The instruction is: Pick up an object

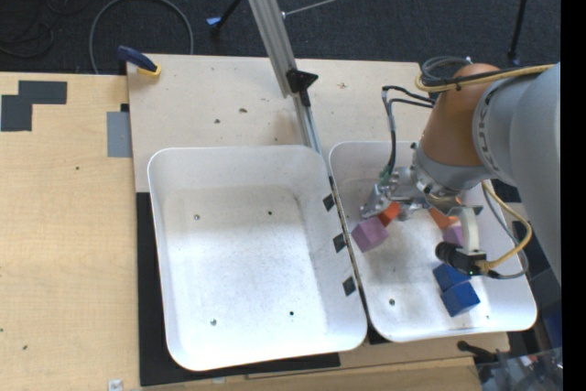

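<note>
My gripper (pixel 386 201) hangs low over the left part of the right bin (pixel 513 311), under the orange-banded wrist (pixel 458 128). A small orange block (pixel 391 214) shows right at the gripper's tip, and whether it is held cannot be made out. Just below and to the left of it, a purple block (pixel 369 235) lies close to the bin's left wall. A second orange block (pixel 446 218) and a small purple piece (pixel 452 236) lie to the right, partly behind the arm's cables. Two blue blocks (pixel 456 288) sit near the bin's front.
The left bin (pixel 183 169) stands beside the right one, with black clips (pixel 339 242) along the shared rim. A slanted aluminium bar (pixel 270 18) rises behind the bins. A looped cable (pixel 499 261) hangs from the arm over the right bin.
</note>
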Robot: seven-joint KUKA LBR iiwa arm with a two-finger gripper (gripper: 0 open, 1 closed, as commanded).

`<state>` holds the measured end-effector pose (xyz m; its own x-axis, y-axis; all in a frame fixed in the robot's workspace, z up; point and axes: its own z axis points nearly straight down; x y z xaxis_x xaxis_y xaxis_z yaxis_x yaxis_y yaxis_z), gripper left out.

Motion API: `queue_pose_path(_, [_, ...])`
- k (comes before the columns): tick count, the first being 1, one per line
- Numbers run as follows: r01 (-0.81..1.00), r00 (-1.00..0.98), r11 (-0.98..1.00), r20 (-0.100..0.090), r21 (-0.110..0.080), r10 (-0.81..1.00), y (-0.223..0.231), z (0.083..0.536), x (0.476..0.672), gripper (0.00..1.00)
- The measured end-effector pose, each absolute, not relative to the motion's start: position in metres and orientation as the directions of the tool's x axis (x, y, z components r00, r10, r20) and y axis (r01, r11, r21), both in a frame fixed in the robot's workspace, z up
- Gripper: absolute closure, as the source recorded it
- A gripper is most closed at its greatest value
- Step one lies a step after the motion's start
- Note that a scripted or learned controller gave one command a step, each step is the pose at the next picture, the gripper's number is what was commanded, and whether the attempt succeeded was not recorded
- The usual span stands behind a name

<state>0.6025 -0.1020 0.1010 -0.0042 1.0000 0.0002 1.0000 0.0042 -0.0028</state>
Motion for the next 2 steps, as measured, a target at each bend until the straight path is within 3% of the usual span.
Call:
queue_pose_path(1, [1.0,-0.007,0.007,0.003,0.006,1.0,-0.022,0.195,0.634,1.0])
queue_pose_path(2, [1.0,-0.006,0.006,0.003,-0.002,1.0,0.052,0.19,0.644,1.0])
